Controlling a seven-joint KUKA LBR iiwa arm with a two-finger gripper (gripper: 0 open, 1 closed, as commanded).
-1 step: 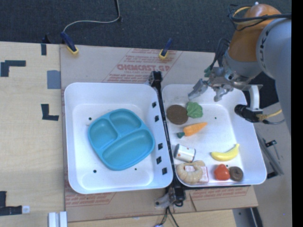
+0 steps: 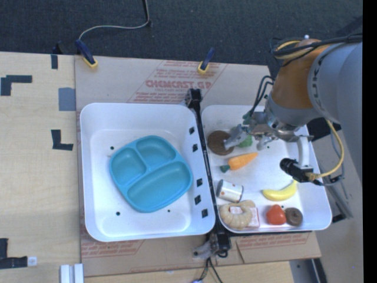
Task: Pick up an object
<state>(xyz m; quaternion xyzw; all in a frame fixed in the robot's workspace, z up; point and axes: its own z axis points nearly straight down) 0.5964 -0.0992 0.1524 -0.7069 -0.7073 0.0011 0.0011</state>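
Note:
My gripper (image 2: 248, 139) hangs low over the back left part of the right bin (image 2: 318, 184), with its grey fingers (image 2: 234, 138) spread open. A small green object (image 2: 246, 140) shows between them; I cannot tell whether they touch it. Just left of the gripper lies a brown round disc (image 2: 218, 141). An orange carrot (image 2: 241, 161) lies right in front of the gripper. Nearer the front are a small silver can (image 2: 230, 190), a yellow banana (image 2: 280, 191), a tan bagel (image 2: 238, 213), a red tomato (image 2: 275, 214) and a dark chocolate donut (image 2: 293, 216).
The left bin (image 2: 94, 175) holds a blue divided plate (image 2: 151, 173). A black divider (image 2: 200, 152) runs between the bins. The arm's orange band (image 2: 291, 81) and black and yellow cables (image 2: 306, 173) hang over the right bin's back and right side.

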